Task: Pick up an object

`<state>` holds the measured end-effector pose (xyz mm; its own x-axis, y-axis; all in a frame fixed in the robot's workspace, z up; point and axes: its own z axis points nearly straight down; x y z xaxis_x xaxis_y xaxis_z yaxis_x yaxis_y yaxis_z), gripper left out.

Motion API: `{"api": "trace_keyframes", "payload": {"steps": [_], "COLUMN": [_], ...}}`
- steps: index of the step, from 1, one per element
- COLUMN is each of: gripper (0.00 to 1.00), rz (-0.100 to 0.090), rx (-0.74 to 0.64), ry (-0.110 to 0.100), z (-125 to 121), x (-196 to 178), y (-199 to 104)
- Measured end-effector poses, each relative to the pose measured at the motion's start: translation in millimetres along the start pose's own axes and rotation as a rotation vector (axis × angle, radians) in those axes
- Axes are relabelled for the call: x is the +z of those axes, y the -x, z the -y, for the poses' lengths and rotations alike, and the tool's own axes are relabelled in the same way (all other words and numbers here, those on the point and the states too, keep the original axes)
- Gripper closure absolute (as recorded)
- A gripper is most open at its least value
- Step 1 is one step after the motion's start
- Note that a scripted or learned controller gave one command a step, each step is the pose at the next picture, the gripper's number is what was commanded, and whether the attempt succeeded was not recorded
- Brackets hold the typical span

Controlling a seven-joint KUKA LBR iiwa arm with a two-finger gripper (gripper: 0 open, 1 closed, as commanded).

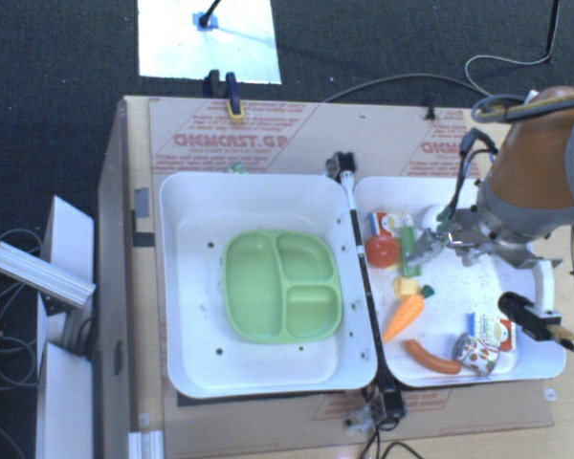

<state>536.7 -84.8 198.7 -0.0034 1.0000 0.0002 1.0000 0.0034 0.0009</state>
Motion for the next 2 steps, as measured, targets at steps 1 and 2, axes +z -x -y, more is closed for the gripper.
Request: {"api": "trace_keyframes", "payload": {"steps": [1, 2], "gripper": [0.0, 1.0], "rz": [0.001, 0.0], "rx": [0.003, 0.002], "ry": [0.0, 0.003], "z": [-47.7, -48.7], "x": [113.9, 103.0], "y": [39.7, 39.2]}}
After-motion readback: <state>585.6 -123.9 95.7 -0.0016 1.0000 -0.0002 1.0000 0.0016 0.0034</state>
